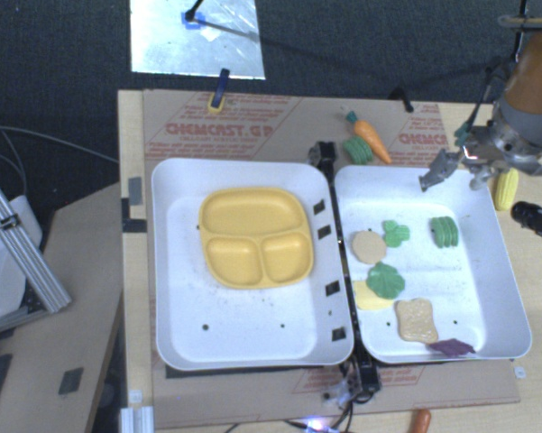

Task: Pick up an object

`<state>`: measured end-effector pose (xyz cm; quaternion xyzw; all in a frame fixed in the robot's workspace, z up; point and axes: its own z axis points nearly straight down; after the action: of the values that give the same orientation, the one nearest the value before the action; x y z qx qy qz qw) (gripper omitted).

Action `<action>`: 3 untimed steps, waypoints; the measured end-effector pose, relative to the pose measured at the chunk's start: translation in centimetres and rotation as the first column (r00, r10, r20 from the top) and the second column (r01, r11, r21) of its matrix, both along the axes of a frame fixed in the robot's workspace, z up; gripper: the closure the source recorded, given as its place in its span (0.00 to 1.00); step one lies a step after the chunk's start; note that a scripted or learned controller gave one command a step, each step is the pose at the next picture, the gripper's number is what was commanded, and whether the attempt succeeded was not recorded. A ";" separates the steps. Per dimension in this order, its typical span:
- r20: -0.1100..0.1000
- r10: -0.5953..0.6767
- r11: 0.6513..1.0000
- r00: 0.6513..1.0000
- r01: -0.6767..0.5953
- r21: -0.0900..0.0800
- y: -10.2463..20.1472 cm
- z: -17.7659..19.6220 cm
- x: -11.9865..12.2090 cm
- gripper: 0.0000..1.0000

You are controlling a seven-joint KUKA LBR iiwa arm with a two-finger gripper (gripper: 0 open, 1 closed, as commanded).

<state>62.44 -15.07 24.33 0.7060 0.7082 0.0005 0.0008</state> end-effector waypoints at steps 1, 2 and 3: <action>-0.001 0.009 1.000 1.000 -0.009 0.004 8.6 -6.2 4.1 0.00; 0.001 0.009 1.000 1.000 -0.009 0.004 16.5 -5.8 4.5 0.00; 0.004 0.009 1.000 1.000 -0.009 0.004 25.2 -1.7 4.5 0.00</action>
<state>66.90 10.13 22.64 0.7028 0.7114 0.0035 0.0007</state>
